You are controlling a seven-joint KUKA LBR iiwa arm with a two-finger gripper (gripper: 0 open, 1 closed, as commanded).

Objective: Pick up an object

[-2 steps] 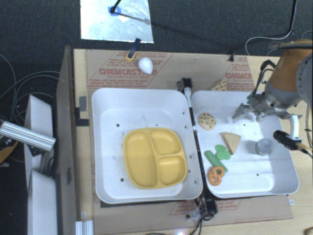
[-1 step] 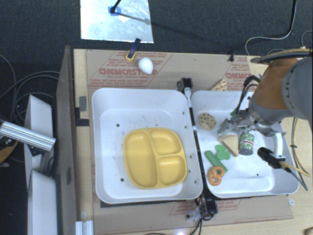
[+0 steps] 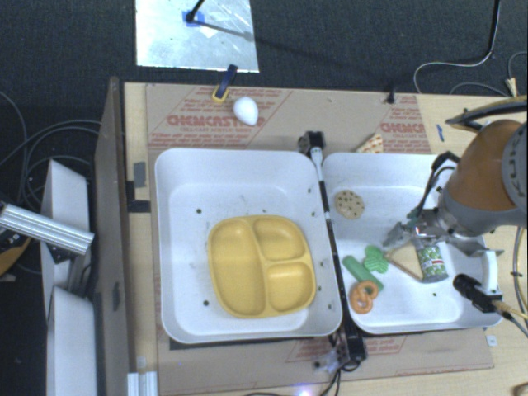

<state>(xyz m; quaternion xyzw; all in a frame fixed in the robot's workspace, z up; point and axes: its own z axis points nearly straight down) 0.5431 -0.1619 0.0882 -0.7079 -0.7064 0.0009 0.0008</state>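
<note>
My gripper (image 3: pixel 417 233) hangs low over the right bin (image 3: pixel 388 320), near its right side, below the grey and orange arm (image 3: pixel 487 180). A small can with a green label (image 3: pixel 431 261) lies just under and in front of it, resting against a tan toast slice (image 3: pixel 404 261). Whether the gripper touches the can is unclear. Left of these lie a green toy (image 3: pixel 365 265) and an orange pretzel ring (image 3: pixel 364 296). A round cookie (image 3: pixel 350 204) sits at the bin's back left.
The left bin (image 3: pixel 190 188) holds a yellow divided plate (image 3: pixel 261 265). A white egg (image 3: pixel 246 110) and a blue and yellow item (image 3: pixel 223 85) lie on the cardboard behind the bins. A cracker (image 3: pixel 372 144) rests behind the right bin.
</note>
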